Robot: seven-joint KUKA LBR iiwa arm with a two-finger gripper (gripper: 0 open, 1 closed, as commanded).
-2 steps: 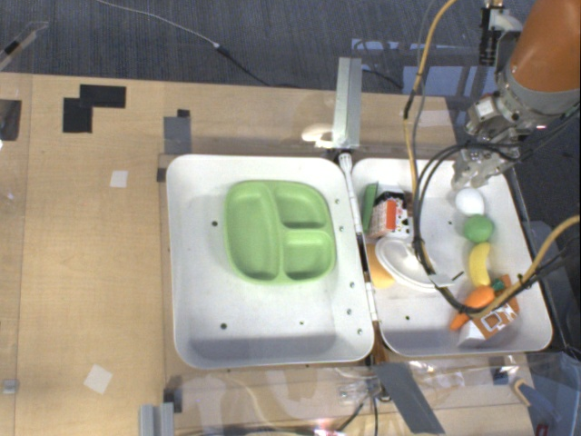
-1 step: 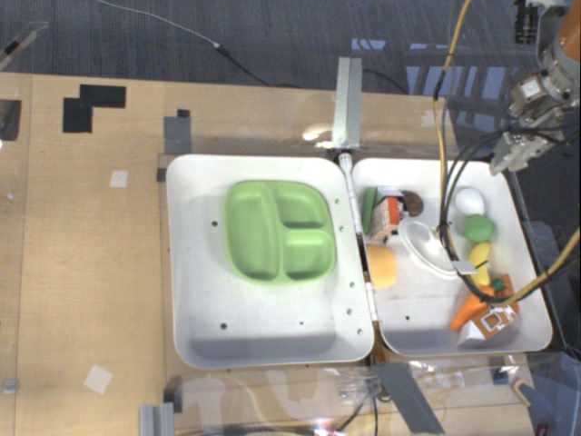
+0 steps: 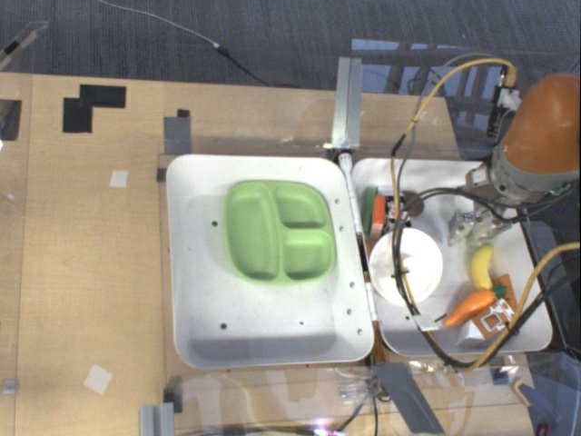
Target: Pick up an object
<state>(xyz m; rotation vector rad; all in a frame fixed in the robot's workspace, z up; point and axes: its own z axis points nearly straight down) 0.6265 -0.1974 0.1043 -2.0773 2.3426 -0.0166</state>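
Right bin: banana just below pincer.

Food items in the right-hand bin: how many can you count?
2. A banana lies near the bin's middle right, and a carrot lies just below it, beside the white plate. The arm and cables cover part of the right bin, so more may be hidden.

counter: light wood, smooth and matt
bins: white plastic, smooth, a bit shiny
green tray: plastic, smooth, soft shine
carrot: orange plastic
floor: dark, rough carpet
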